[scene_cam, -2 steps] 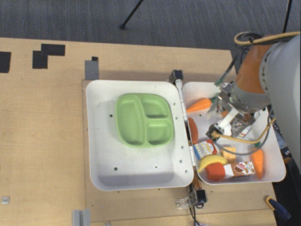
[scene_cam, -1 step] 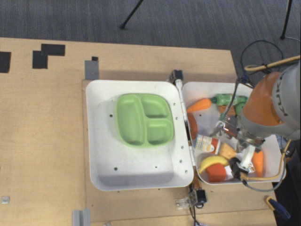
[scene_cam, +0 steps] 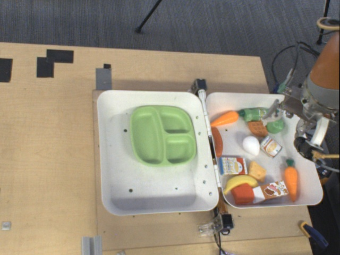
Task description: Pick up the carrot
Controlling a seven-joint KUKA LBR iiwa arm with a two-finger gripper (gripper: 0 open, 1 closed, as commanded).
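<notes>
Two orange carrots lie in the right bin (scene_cam: 308,195). One carrot (scene_cam: 224,118) rests tilted in the bin's far left corner. A second carrot (scene_cam: 290,180), with a green top, lies upright along the near right side. My gripper (scene_cam: 284,109) hangs over the bin's far right corner, beside a green bottle (scene_cam: 254,113) and a small green piece (scene_cam: 275,125). It is about a hand's width right of the first carrot and well above the second in the view. Nothing shows held in it.
The right bin is crowded: a brown cracker (scene_cam: 257,128), a white egg (scene_cam: 251,145), small cartons (scene_cam: 271,146), a banana (scene_cam: 240,182) and a red block (scene_cam: 243,194). A green divided plate (scene_cam: 162,135) lies in the left bin (scene_cam: 117,195).
</notes>
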